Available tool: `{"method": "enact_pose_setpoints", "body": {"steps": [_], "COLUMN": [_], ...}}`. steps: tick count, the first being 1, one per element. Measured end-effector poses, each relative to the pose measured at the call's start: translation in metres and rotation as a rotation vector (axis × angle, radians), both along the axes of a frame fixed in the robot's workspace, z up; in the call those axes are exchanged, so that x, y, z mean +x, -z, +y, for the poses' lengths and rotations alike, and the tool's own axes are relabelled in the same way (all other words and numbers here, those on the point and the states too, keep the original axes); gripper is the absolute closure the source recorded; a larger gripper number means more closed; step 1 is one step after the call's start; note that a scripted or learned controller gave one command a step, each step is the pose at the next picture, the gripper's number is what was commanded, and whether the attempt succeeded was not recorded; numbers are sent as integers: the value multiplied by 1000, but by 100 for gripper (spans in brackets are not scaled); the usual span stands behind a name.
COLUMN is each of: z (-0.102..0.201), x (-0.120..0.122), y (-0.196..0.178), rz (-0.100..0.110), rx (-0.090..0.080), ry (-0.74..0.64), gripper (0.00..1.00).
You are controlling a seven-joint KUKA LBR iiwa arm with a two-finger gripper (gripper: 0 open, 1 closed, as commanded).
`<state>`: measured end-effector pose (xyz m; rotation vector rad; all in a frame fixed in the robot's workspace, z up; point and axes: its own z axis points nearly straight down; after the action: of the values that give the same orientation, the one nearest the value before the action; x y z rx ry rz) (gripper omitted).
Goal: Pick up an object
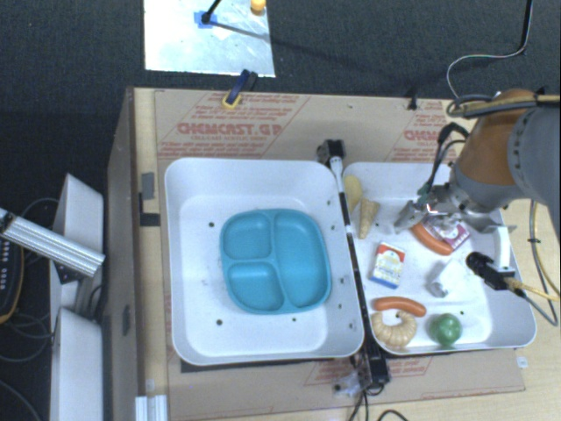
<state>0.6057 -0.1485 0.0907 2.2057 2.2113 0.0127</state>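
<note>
We see left bin [188, 235] with blue divided plate [274, 260]. Right bin [508, 310] under arm [504, 152]; gripper [431, 210] low at orange sausage [432, 237], finger state we cannot tell. Nearby: small carton [387, 264], second sausage [399, 305], croissant [394, 329], green ball [445, 328], cone [367, 217].

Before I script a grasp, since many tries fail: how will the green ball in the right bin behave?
The green ball looks round and smooth, so it will probably roll if nudged. It lies near the bin wall, which might stop it.

A dark carpet [70, 60] covers the floor. A shiny sheet [206, 24] lies on it, far from the pincer.
</note>
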Motion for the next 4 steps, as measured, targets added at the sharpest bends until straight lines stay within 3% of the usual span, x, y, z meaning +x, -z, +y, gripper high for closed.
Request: {"method": "enact_pose_setpoints", "body": {"steps": [1,2,3,4], "z": [-23,11,-9,-44], "x": [49,21,-10,53], "y": [-21,-26,1,-26], "rz": [14,16,5,14], "rx": [5,7,4,5], "ry": [-2,-3,-2,-1], "gripper": [0,0,0,0]}}
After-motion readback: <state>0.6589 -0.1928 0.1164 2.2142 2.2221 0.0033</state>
